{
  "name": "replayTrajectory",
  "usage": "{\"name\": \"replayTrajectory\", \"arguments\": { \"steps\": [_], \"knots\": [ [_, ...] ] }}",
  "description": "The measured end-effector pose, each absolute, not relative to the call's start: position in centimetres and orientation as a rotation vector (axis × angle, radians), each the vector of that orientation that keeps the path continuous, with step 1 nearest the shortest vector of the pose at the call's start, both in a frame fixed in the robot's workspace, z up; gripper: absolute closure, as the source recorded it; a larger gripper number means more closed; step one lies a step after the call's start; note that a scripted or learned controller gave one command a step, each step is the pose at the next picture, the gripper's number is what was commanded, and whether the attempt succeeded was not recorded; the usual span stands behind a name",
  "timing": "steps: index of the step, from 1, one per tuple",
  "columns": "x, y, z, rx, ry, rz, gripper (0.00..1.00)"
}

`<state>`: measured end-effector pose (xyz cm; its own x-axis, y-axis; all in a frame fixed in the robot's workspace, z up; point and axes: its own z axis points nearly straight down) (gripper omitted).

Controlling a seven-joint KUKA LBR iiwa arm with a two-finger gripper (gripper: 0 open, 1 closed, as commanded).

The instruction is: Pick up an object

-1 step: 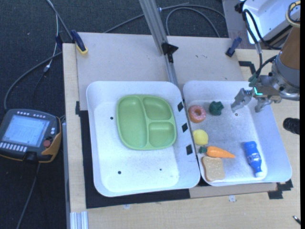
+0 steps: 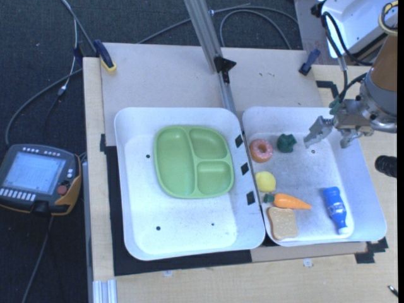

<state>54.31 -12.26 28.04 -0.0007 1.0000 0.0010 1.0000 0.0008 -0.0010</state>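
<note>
Two fingers of the gripper (image 2: 329,133) look spread, nothing between them, hovering over the right bin (image 2: 372,194) (upper edge). Nearest is the green toy (image 2: 286,142), just beside it; donut (image 2: 261,149) past that, blue bottle (image 2: 335,209) below. Risk: green toy is small and rounded, so closing off-centre could squirt it aside.

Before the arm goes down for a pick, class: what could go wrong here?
1. The gripper hangs over bare bin floor, so a straight descent would likely close on nothing.
2. The carrot, lemon and bread slice lie crowded together, so picking one may knock another.
</note>
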Motion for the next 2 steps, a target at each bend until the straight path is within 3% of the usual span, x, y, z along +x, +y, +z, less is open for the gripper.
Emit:
{"name": "replayTrajectory", "arguments": {
  "steps": [2],
  "knots": [
    [52.9,-12.4,17.9,-2.218,-2.216,0.004,0.00]
  ]
}}
